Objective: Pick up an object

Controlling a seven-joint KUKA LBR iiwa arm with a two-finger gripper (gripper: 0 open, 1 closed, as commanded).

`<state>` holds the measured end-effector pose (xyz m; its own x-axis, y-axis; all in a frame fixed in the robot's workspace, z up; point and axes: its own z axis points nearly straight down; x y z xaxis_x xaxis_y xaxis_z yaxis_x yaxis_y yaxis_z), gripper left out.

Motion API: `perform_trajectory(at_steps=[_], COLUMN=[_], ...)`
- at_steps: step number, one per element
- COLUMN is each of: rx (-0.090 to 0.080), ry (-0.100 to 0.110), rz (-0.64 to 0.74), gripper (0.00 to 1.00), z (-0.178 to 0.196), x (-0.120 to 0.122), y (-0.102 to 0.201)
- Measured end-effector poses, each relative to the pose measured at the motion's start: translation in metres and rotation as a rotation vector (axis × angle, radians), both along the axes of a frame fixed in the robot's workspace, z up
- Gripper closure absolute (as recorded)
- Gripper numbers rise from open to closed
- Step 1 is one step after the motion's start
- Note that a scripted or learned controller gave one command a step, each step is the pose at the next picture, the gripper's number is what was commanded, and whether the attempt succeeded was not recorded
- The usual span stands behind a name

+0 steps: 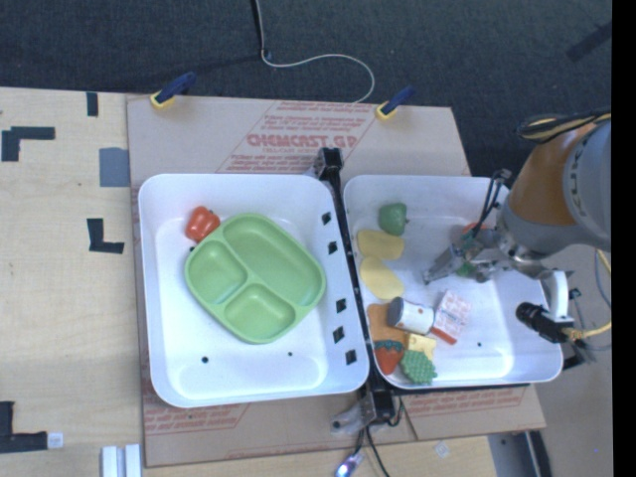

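At three o'clock of the right bin (497,364), the gripper (444,266) hangs low over the white floor; whether its thin metal fingers are parted or closed on something I cannot tell. Toward seven o'clock from it lie a flat red-and-white packet (452,315) and a white cylinder (411,315). Farther, near the divider, sit a round green fruit (394,217) and two smooth yellow pieces (379,260). The left bin (169,356) holds a green compartment tray (255,276) and a small red toy (201,223).

- Cardboard sheet (298,137) under your two bins: red print, upside down to you, reading roughly "CHEMCAST GP"; smaller lines illegible.
- Small white packet (453,316) in the right bin: red marks, unreadable.
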<state>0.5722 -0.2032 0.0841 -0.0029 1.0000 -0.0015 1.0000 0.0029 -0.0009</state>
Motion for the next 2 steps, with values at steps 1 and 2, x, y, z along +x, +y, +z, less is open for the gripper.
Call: perform_trajectory(at_steps=[1, 2], rx=[-0.002, -0.001], ry=[-0.003, -0.004], rz=[0.000, -0.002], gripper=[1.00, 1.00], z=[0.011, 0.065], x=[0.001, 0.005], y=[0.000, -0.010])
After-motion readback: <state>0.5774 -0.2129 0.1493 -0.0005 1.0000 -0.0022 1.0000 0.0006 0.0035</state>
